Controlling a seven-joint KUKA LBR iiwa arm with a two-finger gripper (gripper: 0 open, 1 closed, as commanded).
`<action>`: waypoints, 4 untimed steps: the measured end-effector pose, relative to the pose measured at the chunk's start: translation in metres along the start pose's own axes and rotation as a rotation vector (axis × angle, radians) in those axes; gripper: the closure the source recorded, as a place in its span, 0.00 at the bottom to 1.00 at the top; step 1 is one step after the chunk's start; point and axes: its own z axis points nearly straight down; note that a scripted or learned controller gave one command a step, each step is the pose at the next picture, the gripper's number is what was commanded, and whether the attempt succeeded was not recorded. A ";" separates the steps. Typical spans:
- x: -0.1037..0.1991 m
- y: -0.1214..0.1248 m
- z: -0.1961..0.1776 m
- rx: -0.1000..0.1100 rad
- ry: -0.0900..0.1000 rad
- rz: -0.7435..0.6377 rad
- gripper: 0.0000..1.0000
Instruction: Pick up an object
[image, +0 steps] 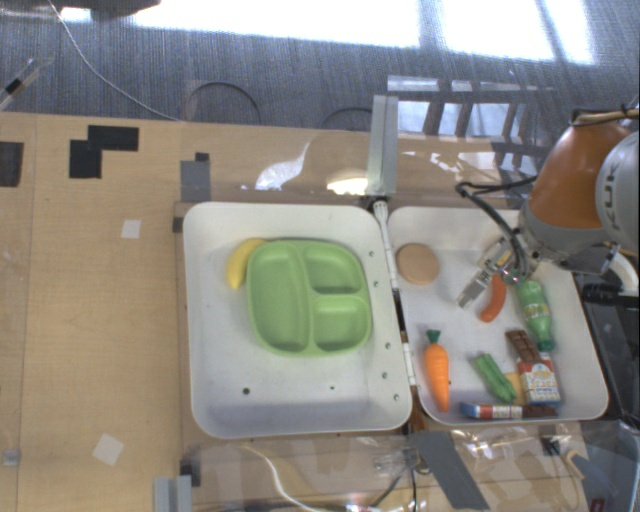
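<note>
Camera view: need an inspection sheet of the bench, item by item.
Surface: wooden bench bearing left bin and right bin, side by side.
Job's things: in the right bin, carrot, round tan disc, orange sausage, green bottle, green pod, small box.
Clutter: green divided plate over a banana in the left bin.
Grippers: gripper low over the right bin, beside the sausage; whether it holds anything is unclear.
Cables: black cable at the arm; thin wire at top left.
Surroundings: grey floor, black floor markers.
</note>
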 end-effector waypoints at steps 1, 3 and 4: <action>-0.001 0.002 -0.012 -0.002 -0.007 -0.007 1.00; -0.028 0.043 -0.187 0.000 -0.002 -0.218 1.00; 0.037 -0.037 -0.141 0.005 0.007 -0.190 1.00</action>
